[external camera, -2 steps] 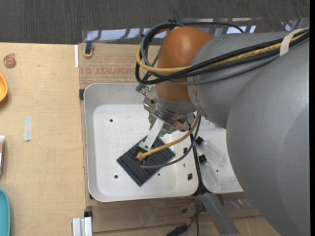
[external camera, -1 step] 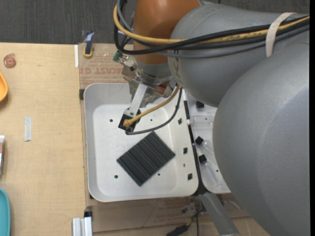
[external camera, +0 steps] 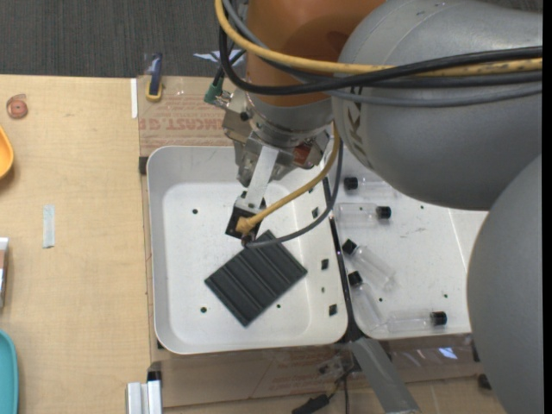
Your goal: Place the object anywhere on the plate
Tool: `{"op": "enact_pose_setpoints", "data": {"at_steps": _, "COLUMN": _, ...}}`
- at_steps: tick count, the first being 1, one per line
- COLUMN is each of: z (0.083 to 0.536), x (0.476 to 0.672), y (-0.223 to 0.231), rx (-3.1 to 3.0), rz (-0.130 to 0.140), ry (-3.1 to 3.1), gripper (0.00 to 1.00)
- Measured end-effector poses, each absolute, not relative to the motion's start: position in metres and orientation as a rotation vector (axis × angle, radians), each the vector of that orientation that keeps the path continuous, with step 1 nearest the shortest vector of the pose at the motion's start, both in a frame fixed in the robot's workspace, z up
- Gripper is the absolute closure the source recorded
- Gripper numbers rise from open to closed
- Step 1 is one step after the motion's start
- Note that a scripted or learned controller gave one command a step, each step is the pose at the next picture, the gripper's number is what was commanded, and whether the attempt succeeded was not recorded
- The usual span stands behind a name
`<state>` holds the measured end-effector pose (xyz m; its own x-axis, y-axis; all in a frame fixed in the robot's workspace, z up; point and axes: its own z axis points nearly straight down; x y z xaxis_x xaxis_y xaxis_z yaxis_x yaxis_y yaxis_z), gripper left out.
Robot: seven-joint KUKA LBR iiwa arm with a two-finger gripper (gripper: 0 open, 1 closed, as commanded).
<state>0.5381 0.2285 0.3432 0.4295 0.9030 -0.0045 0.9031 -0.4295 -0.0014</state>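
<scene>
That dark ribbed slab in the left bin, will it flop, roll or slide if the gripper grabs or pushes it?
The dark ribbed slab lies flat with straight edges, so it is probably stiff. Being flat, it should slide rather than roll on the left bin. It sits low, so its edges may be hard to pinch.

The desk (external camera: 78, 188) has a pale wood-coloured top on the left side of the view. Two shallow white bins sit on it side by side: the left bin (external camera: 172, 317) and the right bin (external camera: 448, 231), their inner rims touching. A strip of brown cardboard (external camera: 185, 115) lies just behind the left bin. On the bare desk lie a small grey strip (external camera: 48, 227), a reddish disc (external camera: 15, 106), and an orange object (external camera: 4, 158) cut off by the left edge.
</scene>
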Motion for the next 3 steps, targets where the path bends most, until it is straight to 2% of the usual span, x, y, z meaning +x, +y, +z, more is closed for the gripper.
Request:
{"op": "enact_pose_setpoints", "data": {"at_steps": 1, "z": 0.325, "x": 0.563, "y": 0.168, "rx": 2.600, "rz": -0.010, "ry": 1.762, "gripper": 1.00}}
{"op": "enact_pose_setpoints", "data": {"at_steps": 2, "z": 0.324, "x": 0.627, "y": 0.194, "rx": 2.190, "rz": -0.005, "ry": 2.251, "gripper": 1.00}}
{"op": "enact_pose_setpoints", "data": {"at_steps": 3, "z": 0.308, "x": 0.573, "y": 0.162, "rx": 1.935, "rz": -0.006, "ry": 2.477, "gripper": 1.00}}
